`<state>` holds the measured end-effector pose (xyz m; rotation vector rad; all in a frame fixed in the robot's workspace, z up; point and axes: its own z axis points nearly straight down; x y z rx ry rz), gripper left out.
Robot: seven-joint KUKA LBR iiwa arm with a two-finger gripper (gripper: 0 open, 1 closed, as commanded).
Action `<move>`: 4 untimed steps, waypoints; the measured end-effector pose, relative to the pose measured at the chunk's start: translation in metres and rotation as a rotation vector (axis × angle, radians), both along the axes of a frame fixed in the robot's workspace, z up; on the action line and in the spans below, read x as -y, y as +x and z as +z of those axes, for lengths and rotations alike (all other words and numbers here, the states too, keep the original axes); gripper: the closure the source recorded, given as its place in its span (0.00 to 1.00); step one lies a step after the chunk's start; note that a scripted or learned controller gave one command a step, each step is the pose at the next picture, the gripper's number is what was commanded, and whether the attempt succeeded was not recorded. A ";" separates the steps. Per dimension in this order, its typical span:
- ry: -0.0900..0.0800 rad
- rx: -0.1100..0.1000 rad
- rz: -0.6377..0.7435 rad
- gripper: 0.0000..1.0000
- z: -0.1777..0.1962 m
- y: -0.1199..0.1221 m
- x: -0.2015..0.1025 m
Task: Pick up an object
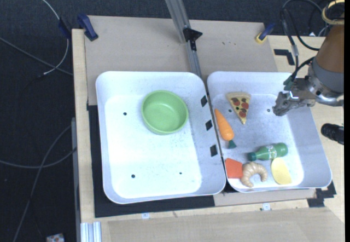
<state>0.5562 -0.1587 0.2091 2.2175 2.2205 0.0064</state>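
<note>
Above the right bin (320, 150), the gripper (281, 105) hovers near a pizza slice (239, 106); carrot (223, 125), bottle (268, 151), and croissant (253, 173) lie below.

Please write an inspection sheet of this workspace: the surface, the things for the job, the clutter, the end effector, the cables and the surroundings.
Surface: wooden bench bearing two white bins, left bin and right bin, side by side.
Job's things: right bin holds pizza slice, carrot, green bottle, croissant, yellow piece, red-orange piece. Left bin holds green bowl.
Clutter: nothing seen.
End effector: end effector over the right bin's upper right part, holding nothing visible.
Cables: black cables by the arm; thin cables on the dark floor.
Surroundings: blue clamps at the bench's far corners; metal pole.
</note>
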 end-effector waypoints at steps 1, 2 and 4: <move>-0.001 0.006 0.000 1.00 0.068 0.004 -0.002; 0.006 -0.013 0.005 1.00 0.060 0.009 -0.066; 0.005 -0.019 0.004 1.00 0.030 0.008 -0.174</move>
